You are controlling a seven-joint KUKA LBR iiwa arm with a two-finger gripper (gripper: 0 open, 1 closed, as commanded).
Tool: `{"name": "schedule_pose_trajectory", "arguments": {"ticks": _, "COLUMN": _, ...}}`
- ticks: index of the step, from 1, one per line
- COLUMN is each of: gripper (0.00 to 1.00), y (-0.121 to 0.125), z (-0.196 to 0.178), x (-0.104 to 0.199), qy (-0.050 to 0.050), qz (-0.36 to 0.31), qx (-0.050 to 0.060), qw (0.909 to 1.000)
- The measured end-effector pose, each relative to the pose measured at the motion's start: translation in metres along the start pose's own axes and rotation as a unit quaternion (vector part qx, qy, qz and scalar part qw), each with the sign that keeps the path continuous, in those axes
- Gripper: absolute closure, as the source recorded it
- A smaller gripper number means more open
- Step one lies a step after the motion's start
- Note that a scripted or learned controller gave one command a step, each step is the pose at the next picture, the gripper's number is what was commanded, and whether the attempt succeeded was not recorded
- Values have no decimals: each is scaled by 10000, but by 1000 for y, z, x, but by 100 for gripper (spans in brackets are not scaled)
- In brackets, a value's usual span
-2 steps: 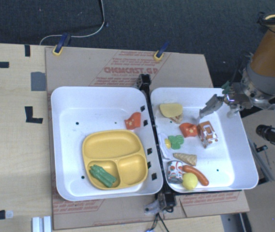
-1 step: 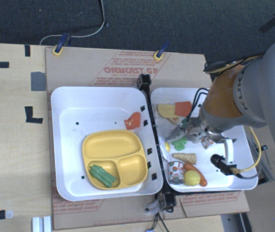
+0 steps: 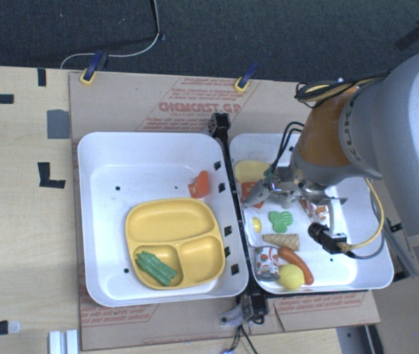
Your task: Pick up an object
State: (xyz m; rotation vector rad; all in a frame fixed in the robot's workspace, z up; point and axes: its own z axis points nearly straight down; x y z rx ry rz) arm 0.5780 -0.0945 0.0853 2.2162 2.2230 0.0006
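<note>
Gripper (image 3: 287, 185) is down in the right bin (image 3: 364, 268), near its upper-left area. Can't tell how it's set or whether it has anything: the wrist and orange band (image 3: 324, 135) cover it from above.

Just beside it: a red piece (image 3: 251, 191) against the divider, a yellow item (image 3: 251, 170) above that (partly under the arm), and a green toy (image 3: 281, 218) just below. A small red-and-white item (image 3: 318, 211) sits close under the wrist, hard to identify.

Lower in the same bin: cone-shaped piece (image 3: 281, 240), carrot-like orange stick (image 3: 297, 264), yellow lemon-like ball (image 3: 291, 276), printed can (image 3: 267, 263) on its side.

Left bin (image 3: 102, 198): yellow divided plate (image 3: 174, 243) with a green vegetable (image 3: 155, 268) in its lower-left compartment, plus an orange-red piece (image 3: 199, 184) near the right wall.
</note>
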Motion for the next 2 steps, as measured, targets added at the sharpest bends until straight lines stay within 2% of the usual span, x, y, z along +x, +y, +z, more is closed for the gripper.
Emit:
{"name": "schedule_pose_trajectory", "arguments": {"ticks": 1, "gripper": 0, "y": 60, "z": 1, "x": 0, "qy": 7, "qz": -1, "qx": 23, "qw": 10000}}
{"name": "schedule_pose_trajectory", "arguments": {"ticks": 2, "gripper": 100, "y": 55, "z": -7, "x": 0, "qy": 14, "qz": 1, "qx": 85, "qw": 10000}}
